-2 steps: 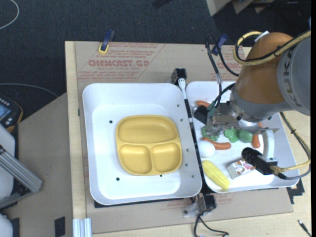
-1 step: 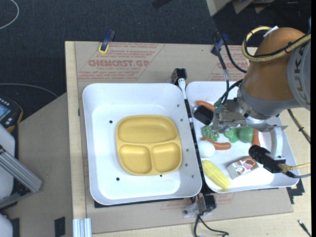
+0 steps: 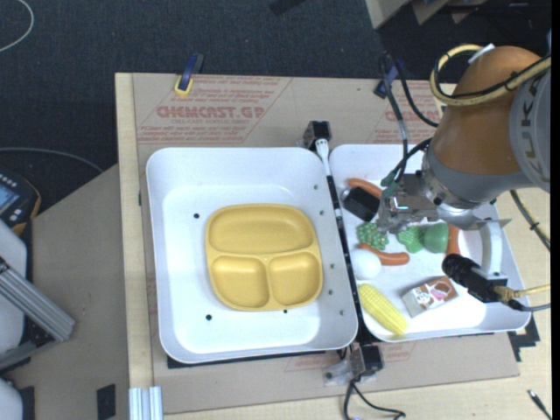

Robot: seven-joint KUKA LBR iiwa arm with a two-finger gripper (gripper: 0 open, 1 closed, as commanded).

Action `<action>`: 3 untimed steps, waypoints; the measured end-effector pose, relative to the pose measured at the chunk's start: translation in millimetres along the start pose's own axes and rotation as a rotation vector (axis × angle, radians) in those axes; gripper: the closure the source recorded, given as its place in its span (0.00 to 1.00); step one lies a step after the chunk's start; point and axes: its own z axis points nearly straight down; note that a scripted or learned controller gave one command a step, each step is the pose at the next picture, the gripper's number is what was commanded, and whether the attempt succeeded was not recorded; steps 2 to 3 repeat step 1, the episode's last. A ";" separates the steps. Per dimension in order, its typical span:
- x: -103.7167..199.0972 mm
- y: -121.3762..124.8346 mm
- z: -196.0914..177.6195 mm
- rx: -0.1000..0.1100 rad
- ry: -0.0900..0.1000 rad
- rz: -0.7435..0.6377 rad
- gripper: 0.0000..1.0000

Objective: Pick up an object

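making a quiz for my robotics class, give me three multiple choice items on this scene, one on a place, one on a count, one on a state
1. Where does the yellow divided plate lie?
A. in the left bin
B. in the right bin
C. on the floor

2. How many compartments does the plate have?
A. two
B. three
C. five

3. How does the corn cob stand to the gripper?
A. gripped by it
B. lying loose in the right bin, apart from it
C. stacked on the plate

Answers:
1. A, the plate sits in the middle of the left bin.
2. B, one wide section above two smaller ones.
3. B, the cob lies near the bin's front corner while the gripper hangs over the green toy further back.
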 end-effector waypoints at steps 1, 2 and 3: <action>9.3 -6.5 16.5 0.007 0.002 -0.001 1.00; 9.3 -6.5 16.5 0.007 0.002 -0.001 1.00; 9.3 -6.5 16.5 0.007 0.002 -0.001 1.00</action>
